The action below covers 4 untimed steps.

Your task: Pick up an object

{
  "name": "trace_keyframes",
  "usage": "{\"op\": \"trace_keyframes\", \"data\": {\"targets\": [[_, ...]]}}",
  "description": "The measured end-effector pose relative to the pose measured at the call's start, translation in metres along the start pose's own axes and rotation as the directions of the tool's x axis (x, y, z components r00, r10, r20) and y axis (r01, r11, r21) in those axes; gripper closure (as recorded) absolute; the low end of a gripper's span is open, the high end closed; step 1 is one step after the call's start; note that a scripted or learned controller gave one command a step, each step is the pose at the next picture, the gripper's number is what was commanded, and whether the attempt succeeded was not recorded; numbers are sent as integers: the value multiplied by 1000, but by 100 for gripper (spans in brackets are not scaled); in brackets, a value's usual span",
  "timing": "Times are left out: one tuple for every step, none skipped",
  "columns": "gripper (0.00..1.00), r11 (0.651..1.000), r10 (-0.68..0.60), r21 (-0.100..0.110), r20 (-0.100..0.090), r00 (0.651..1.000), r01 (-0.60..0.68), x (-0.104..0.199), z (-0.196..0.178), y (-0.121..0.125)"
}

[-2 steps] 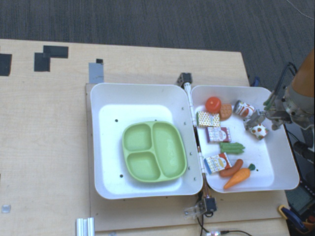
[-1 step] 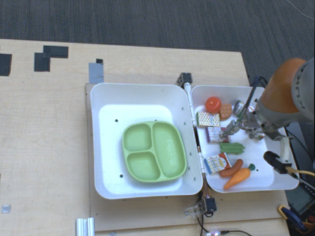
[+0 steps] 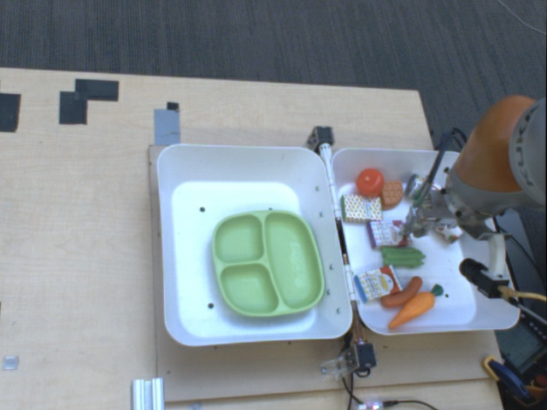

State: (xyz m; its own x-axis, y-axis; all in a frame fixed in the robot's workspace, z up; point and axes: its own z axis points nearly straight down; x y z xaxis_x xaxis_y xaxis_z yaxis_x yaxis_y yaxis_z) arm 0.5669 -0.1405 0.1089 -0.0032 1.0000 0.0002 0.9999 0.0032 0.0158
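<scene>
Gripper, state unreadable, hovers above green pepper at bin's centre; descend straight, avoid carrot at six o'clock.

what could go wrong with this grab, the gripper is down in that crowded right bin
1. Crowding: the gripper sits low among tightly packed items, a green cucumber-shaped toy and a small patterned purple packet lying just beside it, so it may pinch two things or knock one aside.
2. Small flat items, like the pale printed card, may slip from a grip.
3. The arm works close to the white right bin's wall and could nudge it.
</scene>
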Motion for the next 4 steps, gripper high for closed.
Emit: {"op": "trace_keyframes", "data": {"targets": [[0, 1000, 0, 1, 0, 1000, 0, 0, 0, 0], [100, 1000, -2, -3, 0, 1000, 2, 1, -11, 1], [0, 1000, -1, -3, 0, 1000, 1, 1, -10, 1], [0, 1000, 1, 9, 1, 1000, -1, 18, 21, -79]]}}
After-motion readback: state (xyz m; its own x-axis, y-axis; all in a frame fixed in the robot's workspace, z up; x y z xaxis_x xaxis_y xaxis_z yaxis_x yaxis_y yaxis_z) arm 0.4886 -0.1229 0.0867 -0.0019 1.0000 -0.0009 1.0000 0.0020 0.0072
